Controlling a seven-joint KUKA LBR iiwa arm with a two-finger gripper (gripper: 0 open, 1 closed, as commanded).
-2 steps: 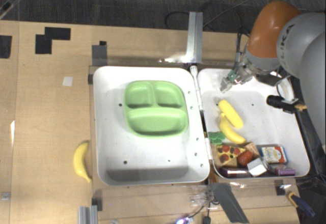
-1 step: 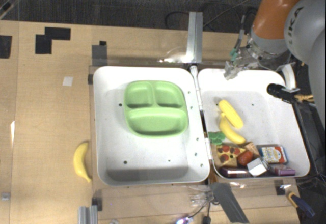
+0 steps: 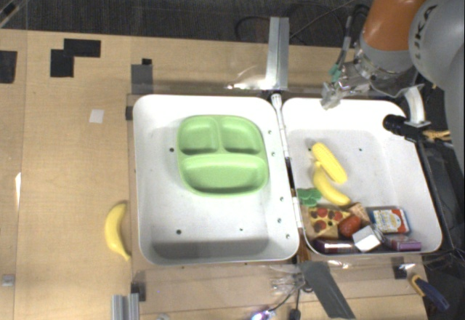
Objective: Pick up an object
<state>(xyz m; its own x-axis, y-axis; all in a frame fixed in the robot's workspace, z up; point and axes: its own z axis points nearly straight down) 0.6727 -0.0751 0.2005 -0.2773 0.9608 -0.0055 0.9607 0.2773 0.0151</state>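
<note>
Here, two bananas (image 3: pixel 328 164) are lying near the middle of the right bin (image 3: pixel 370 116), yellow and curved, touching each other, with bare white floor showing behind and to their right. Small toys (image 3: pixel 360 225) are crowding the bin's front edge, just beside the lower banana. The claw (image 3: pixel 333 93) is hanging over the bin's back rim, holding nothing; how far open it is cannot be told. A green tray (image 3: pixel 221 153) is sitting in the left bin (image 3: pixel 156 228), and another banana (image 3: pixel 116 229) is lying on the worktop (image 3: pixel 58 188).
</note>
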